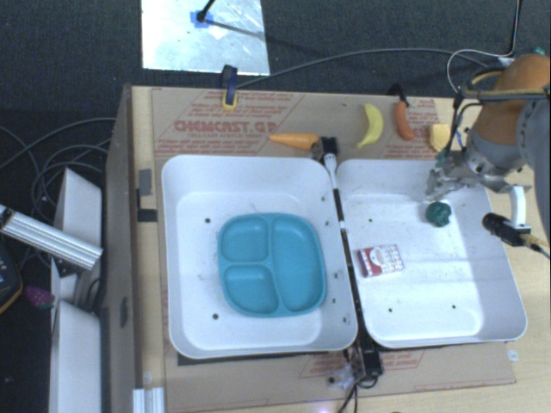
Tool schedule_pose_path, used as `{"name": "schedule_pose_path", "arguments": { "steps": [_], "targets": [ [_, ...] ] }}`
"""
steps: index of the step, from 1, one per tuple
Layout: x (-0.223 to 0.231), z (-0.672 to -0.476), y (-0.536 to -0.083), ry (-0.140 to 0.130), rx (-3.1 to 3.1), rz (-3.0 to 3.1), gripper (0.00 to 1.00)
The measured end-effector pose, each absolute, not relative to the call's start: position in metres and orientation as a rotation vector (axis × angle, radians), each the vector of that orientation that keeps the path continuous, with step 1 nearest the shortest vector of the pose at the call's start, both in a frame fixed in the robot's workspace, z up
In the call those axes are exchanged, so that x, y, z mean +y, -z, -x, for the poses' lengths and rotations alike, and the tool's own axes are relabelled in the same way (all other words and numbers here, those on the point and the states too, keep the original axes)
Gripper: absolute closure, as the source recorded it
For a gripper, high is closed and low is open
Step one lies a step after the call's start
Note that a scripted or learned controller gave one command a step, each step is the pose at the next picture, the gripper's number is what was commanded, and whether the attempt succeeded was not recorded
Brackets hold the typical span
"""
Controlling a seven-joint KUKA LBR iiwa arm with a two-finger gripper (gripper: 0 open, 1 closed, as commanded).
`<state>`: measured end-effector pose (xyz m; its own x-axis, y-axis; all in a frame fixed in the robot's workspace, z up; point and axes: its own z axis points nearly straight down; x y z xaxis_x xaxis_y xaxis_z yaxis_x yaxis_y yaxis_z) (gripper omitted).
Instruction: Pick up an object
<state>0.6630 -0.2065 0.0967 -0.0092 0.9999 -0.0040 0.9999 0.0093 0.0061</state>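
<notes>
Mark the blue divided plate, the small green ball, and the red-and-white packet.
blue divided plate (272, 263): camera view, on the ridge where its compartments meet.
small green ball (440, 214): camera view, middle of the ball.
red-and-white packet (380, 261): camera view, middle of its top face.

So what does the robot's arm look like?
The arm is chunky and rounded, grey with an orange band near the wrist. Thin cables loop around its top. The gripper at its tip is silvery metal, and a black part sticks out lower down.
</notes>
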Motion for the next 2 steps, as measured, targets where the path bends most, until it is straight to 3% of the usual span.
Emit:
{"name": "schedule_pose_path", "arguments": {
  "steps": [1,2],
  "targets": [
    [-0.206,-0.663,-0.097,-0.002,2.228,-2.205,0.0],
    [-0.198,-0.629,-0.085,0.0,2.222,-2.219,0.0]
  ]
}}
